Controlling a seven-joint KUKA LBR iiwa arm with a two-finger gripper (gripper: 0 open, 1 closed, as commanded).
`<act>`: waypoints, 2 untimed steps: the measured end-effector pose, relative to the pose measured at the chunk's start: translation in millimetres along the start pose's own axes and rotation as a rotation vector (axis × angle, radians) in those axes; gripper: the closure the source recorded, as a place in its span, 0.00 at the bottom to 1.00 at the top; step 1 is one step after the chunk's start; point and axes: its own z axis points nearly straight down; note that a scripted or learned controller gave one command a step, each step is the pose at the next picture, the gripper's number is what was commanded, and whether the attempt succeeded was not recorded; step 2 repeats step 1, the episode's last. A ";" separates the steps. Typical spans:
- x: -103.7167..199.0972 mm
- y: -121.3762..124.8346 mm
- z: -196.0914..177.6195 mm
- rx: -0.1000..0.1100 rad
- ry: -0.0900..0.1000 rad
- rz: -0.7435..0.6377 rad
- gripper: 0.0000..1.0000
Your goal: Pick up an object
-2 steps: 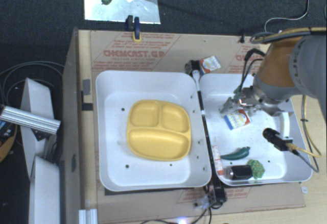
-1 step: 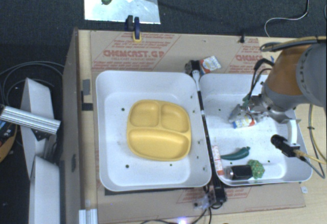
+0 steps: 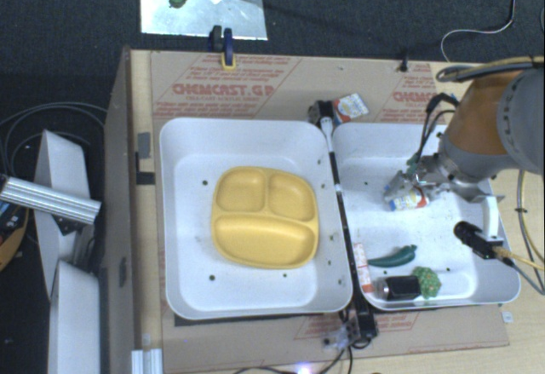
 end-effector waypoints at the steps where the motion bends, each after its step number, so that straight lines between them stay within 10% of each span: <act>1: 27.1 72.8 10.9 0.001 0.001 -0.001 1.00; 2: 27.1 72.8 10.9 0.001 0.001 -0.001 1.00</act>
